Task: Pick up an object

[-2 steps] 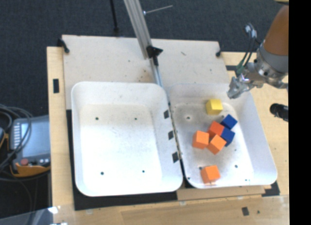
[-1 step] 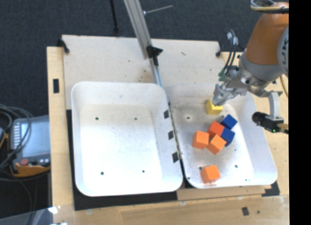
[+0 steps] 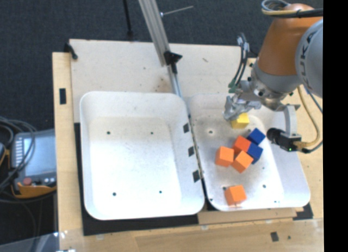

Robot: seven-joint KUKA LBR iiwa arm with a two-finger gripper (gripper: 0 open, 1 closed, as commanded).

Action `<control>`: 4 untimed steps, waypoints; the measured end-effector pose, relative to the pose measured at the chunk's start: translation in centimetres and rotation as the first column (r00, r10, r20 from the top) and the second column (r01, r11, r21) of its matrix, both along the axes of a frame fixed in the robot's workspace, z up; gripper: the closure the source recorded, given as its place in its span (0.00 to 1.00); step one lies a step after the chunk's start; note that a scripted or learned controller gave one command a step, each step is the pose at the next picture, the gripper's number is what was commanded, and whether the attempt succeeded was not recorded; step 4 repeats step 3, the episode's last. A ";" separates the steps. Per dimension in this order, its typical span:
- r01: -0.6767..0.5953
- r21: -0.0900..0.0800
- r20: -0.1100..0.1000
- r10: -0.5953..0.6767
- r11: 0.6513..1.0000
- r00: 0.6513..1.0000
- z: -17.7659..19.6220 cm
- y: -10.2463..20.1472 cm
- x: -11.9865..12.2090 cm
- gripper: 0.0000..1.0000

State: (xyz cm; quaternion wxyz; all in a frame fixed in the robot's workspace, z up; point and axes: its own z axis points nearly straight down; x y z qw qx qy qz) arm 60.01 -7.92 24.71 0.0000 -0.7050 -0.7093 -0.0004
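Note:
In the right bin (image 3: 283, 191) lie several small blocks. A yellow block (image 3: 241, 119) sits at the bin's far side, directly under my gripper (image 3: 236, 111), which comes down over it from the right and hides its top. Just in front are two blue blocks (image 3: 256, 136) (image 3: 255, 152), a red-orange block (image 3: 242, 143) and two orange blocks (image 3: 224, 156) (image 3: 243, 161), packed close together. A lone orange block (image 3: 235, 194) lies near the bin's front edge.
The left bin (image 3: 136, 153) stands beside the right one, with a black-clipped divider (image 3: 191, 147) between them. A slanted metal rail (image 3: 155, 25) rises behind the bins. A cable and black connector (image 3: 283, 136) hang off the wrist over the right bin.

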 end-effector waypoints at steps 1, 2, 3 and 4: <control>0.000 0.000 -0.001 0.000 1.000 1.000 -0.9 5.2 -1.9 1.00; -0.001 0.001 -0.001 0.001 1.000 1.000 -1.7 11.0 -2.6 1.00; -0.003 0.002 0.002 0.003 1.000 1.000 -0.3 15.9 -3.8 1.00; -0.003 0.002 0.002 0.003 1.000 1.000 -0.3 15.9 -3.8 1.00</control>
